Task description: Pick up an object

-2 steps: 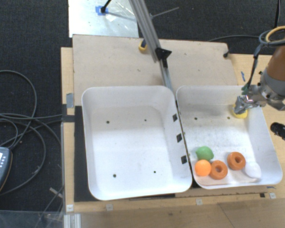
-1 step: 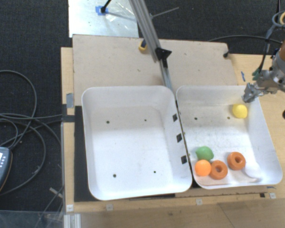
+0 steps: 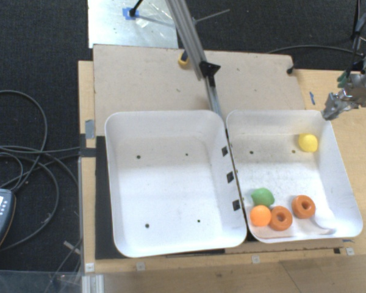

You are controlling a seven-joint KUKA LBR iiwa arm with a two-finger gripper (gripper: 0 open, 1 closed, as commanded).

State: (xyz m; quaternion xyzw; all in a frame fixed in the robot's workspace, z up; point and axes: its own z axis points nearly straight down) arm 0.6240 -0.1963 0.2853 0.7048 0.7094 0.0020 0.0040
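The tool is hanging at the far right corner of the right bin, above its rim, carrying nothing between its fingers; whether those fingers are standing apart or together cannot be told at this size. The arm is reaching in from the right edge of the view.

Candidate objects are all lying in the right bin. A yellow ball is sitting nearest the tool, just inside the far right corner. Along the near wall a green object is resting beside an orange ball, which is touching an orange ring; a second orange ring is lying just to their right. The left bin is standing alongside on the worktop.

Judged from this, the task is sitting at its opening stage: nothing is being gripped or lifted, and approach, closure and lift all remain to be done. The yellow ball appears the likeliest target by position.

No brand, label or legible writing is showing on the objects or bins
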